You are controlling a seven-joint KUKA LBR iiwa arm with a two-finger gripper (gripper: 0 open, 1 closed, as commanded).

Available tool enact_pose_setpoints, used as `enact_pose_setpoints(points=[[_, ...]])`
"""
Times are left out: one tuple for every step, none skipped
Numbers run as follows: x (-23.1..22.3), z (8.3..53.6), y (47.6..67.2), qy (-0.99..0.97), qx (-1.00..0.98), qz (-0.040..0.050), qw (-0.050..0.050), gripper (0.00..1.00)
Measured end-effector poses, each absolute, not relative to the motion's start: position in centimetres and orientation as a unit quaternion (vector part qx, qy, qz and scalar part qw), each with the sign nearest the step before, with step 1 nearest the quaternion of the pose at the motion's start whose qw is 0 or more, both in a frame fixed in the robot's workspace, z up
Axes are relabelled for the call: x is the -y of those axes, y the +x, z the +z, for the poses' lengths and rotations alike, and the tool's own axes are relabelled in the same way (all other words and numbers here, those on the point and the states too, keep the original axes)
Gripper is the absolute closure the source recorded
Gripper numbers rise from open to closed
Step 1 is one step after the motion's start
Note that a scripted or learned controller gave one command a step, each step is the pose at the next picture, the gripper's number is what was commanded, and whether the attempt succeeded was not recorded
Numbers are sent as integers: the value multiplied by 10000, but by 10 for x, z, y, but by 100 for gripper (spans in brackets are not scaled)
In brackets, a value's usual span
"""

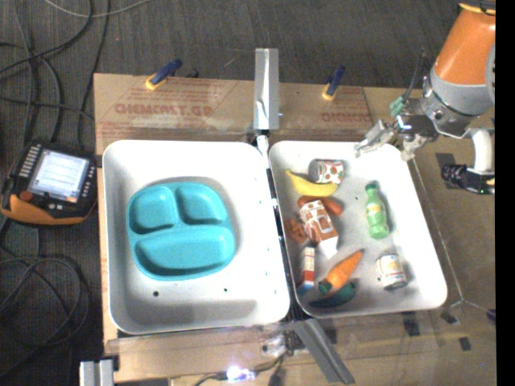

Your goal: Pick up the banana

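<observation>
The yellow banana [311,186] lies in the right bin [426,240] near its far left corner, curved, with a small red-and-white can [326,170] touching its upper side. My gripper [385,136] hangs over the far right rim of that bin, well to the right of the banana and above it. Nothing sits between its fingers, and they look spread apart.
The right bin also holds a green bottle [375,210], a red-and-white carton [318,219], a carrot [341,271], a small tin [392,269] and a tube [308,267]. The left bin [121,296] carries a turquoise divided tray [183,229]. A metal post [266,91] stands behind the bins.
</observation>
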State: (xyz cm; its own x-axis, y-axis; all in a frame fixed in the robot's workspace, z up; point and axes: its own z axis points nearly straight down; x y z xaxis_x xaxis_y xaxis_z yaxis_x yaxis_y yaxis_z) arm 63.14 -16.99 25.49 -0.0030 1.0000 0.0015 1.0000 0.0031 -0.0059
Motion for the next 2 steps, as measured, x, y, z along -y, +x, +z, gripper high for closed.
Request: enact_pose_setpoints(points=[[110,134,668,-6971,7169,28,23,0],[100,89,645,-6593,7519,-4,-58,0]])
